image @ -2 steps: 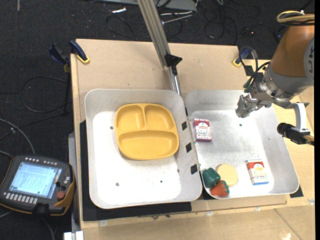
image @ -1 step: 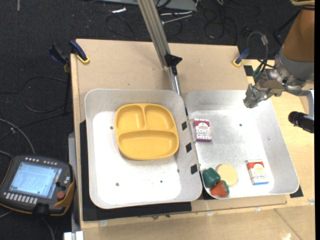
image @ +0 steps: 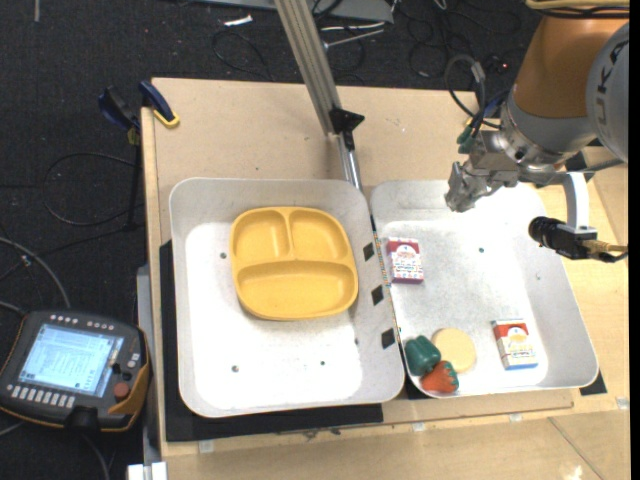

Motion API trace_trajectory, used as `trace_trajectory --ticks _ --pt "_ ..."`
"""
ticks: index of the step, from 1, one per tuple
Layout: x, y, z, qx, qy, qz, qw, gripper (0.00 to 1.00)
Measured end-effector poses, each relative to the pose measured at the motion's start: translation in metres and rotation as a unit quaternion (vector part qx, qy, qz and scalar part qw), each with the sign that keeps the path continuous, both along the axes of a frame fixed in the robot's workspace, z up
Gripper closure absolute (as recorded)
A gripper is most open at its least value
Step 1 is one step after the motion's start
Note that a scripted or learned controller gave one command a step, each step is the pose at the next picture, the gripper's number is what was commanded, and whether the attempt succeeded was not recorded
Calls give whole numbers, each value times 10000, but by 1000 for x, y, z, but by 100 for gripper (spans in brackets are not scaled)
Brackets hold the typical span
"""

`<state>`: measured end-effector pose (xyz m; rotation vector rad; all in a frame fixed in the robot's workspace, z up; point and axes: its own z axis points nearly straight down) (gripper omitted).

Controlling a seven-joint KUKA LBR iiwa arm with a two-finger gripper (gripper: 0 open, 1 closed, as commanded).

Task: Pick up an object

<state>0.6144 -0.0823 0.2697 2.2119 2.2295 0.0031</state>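
My gripper (image: 461, 197) hangs over the far edge of the right bin (image: 545, 298), above its back left part, with nothing seen between its fingers. In that bin a small red and white box (image: 405, 261) lies near the left wall, well in front of the gripper. Another red and white box (image: 514, 344) lies at the front right. A pale round disc (image: 455, 347) lies at the front, with a green piece (image: 421, 352) and a red piece (image: 440, 376) beside it at the front left corner.
The left bin (image: 200, 368) holds a yellow divided plate (image: 294, 263). A metal pole (image: 310, 53) slants down to the gap between the bins. A pendant (image: 70, 366) lies on the floor at the left. A black fitting (image: 560, 236) sticks out over the right bin's right side.
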Motion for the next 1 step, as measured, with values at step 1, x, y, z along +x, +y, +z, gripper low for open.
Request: trace_trajectory --ticks 1 --pt "7 51 -19 3 18 -2 10000 100"
